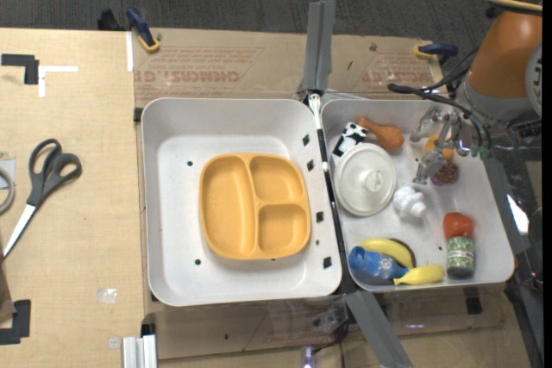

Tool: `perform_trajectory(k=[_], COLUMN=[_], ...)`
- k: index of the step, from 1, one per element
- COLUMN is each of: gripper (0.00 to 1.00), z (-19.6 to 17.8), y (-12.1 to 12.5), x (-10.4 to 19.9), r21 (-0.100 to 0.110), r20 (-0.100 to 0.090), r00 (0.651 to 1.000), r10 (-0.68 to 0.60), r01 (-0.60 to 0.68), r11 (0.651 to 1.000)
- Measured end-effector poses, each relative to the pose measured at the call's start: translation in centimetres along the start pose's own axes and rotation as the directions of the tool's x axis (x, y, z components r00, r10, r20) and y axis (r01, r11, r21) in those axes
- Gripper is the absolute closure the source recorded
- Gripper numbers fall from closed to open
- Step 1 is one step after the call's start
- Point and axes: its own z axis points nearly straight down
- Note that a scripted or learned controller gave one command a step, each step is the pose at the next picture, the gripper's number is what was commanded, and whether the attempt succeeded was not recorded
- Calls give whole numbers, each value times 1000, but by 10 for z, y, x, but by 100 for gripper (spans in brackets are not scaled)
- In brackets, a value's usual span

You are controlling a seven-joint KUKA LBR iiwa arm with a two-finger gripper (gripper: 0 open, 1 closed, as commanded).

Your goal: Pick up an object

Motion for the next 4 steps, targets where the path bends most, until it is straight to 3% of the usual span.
perform_trajectory(k=[1, 2, 3, 4], gripper=[100, 100, 100, 100], z=[-12, -151, -4, -2], y=[2, 39, -8, 25], x=[-2, 19, 32, -12], r21=[1, 0, -1, 0], r20=[7, 2, -1, 4], r00=[1000, 999, 976, 1000], r10=[-3, -46, -218, 12], r01=[3, 46, 218, -12], r11=[1000, 999, 976, 1000])
